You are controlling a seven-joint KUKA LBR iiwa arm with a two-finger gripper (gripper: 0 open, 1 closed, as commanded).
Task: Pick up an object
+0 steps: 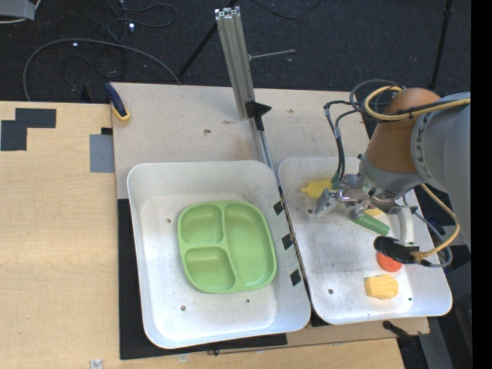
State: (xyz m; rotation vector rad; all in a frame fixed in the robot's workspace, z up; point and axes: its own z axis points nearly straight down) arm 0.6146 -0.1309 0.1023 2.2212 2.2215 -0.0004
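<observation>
Reaching in from the right, the grey arm (pixel 442 141) with its orange band hangs its gripper (pixel 344 198) low over the right bin (pixel 323 283), near that bin's far left part. Whether the claw is wide, narrow or closed on anything cannot be told; the wrist and cables hide it.

No brand, label or writing can be read anywhere on the bench.

By count: two shallow white bins sit side by side. The left bin (pixel 154 283) holds one green plate (pixel 227 246) with three compartments, lying flat near its middle. The right bin holds four small things. One yellow piece (pixel 314 187) lies just left of the gripper, close beside it. One green piece (pixel 374 224) lies just right of the gripper, partly under the wrist. One red piece (pixel 390 262) sits nearer the front, partly covered by a black cable end. One yellow-orange block (pixel 382 286) rests near the bin's front right corner, well apart from the gripper.

One metal post (pixel 237 60) stands behind the bins.
</observation>
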